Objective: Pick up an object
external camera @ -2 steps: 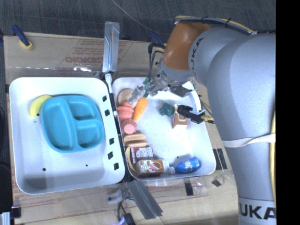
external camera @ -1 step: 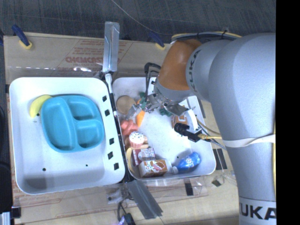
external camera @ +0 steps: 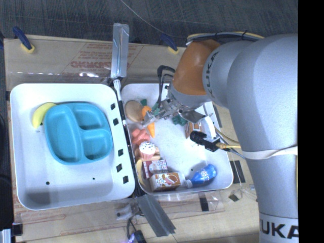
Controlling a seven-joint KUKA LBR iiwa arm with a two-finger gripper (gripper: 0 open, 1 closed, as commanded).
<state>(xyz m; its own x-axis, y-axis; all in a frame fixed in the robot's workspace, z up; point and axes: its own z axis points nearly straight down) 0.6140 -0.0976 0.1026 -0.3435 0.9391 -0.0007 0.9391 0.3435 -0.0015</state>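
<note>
Toys (external camera: pixel 152 151) crowd right bin (external camera: pixel 223 178); tool (external camera: pixel 161 111) above them.

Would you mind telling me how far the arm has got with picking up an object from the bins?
Done: the arm has reached into the right bin, with its gripper low at the far end among the toy food. In hand: nothing that can be confirmed; the wrist hides the fingertips. Left: grasping and lifting. The blue bottle, the brown cartons and the cupcake lie in the bin, and the blue tray and banana rest in the left bin.
</note>
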